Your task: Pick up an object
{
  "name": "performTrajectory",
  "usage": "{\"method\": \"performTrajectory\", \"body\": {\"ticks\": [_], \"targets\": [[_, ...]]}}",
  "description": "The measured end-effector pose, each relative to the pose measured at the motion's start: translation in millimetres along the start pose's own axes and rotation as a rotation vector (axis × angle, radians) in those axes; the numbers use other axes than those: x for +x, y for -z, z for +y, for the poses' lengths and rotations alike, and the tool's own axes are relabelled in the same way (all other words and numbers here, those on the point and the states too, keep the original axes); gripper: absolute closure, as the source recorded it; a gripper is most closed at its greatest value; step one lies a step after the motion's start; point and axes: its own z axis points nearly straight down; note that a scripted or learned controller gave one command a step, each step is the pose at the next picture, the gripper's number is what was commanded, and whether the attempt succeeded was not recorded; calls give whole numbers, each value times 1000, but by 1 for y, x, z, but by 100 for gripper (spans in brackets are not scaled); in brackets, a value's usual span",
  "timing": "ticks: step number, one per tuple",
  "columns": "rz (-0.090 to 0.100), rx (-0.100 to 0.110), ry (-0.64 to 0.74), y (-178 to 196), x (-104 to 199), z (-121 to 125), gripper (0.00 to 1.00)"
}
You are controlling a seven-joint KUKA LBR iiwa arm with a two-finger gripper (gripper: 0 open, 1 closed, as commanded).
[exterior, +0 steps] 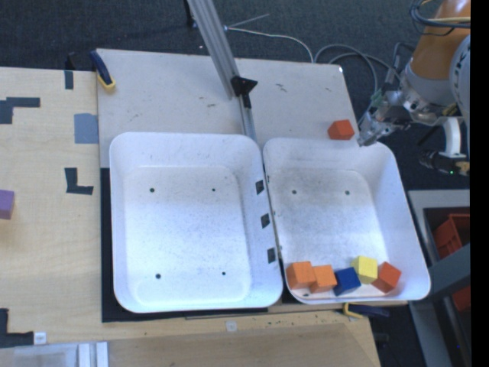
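The gripper (367, 138) hung over the right bin's (403, 197) far corner, just beside an orange block (341, 130) on the table (176, 90); whether its fingers were spread could not be told. Five blocks crowded that bin's near edge: two orange (312, 274), blue (346, 280), yellow (366, 267), red (388, 276).

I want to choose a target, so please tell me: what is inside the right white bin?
Inside the right shallow white plastic bin, along its near wall: two orange cubes, a blue cube, a yellow cube and a red-orange cube. Nothing covers them.
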Motion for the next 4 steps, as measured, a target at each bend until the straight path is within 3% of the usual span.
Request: {"method": "performTrajectory", "body": {"ticks": [1, 2, 3, 4], "targets": [[0, 1, 0, -1, 0, 0, 0], [0, 0, 1, 10, 0, 0, 100], [6, -8, -6, 64, -2, 1, 100], [9, 5, -1, -4, 53, 4, 100]]}}
